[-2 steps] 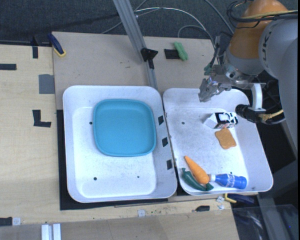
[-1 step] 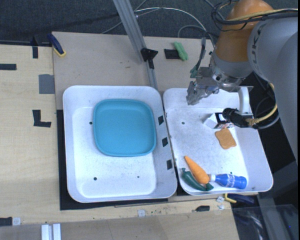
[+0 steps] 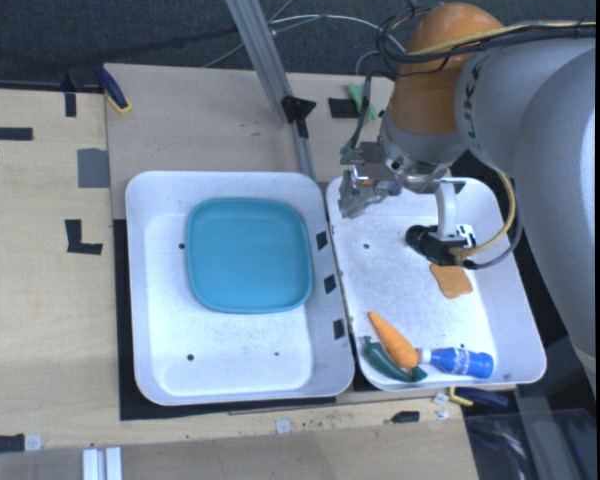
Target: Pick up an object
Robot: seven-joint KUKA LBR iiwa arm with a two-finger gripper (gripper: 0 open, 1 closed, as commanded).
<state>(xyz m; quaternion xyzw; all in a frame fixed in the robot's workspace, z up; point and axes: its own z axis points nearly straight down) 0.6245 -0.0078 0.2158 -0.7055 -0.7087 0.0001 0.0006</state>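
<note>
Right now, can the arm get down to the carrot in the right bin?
Probably yes. The carrot lies uncovered near the right bin's front edge, beside a blue tube; the hand hovers at the bin's back-left corner.

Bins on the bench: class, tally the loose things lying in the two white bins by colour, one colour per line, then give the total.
Blue: 2, the square plate in the left bin and the tube in the right bin
Orange: 2, the carrot and the flat orange piece
Total: 4
</note>
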